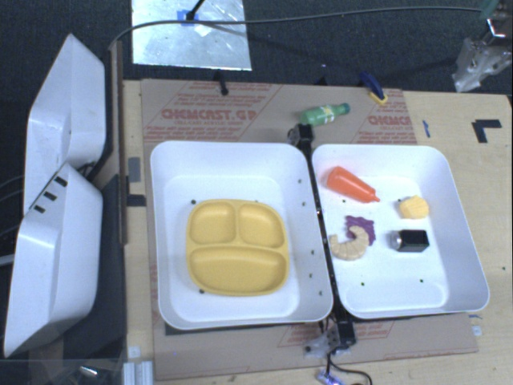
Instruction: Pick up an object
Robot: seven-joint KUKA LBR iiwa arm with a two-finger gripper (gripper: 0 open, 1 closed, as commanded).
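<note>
The right bin (457, 215) holds several small objects. An orange carrot-shaped toy (350, 184) lies near its back left corner. Toward the right side sits a yellow lump (414, 208), with a black block (410, 241) just in front of it. Near the bin's left wall, a purple piece (362, 228) touches a tan crescent-shaped piece (349, 249). In the left bin (168, 215) a yellow divided plate (237, 246) lies flat at the middle.
A green bottle (323, 115) lies on the cardboard behind the bins, near where they meet. White housings (56, 239) stand at the far left. A grey metal fixture (481, 58) sits at the top right, off the bench. A cable (321, 14) runs across the back.
</note>
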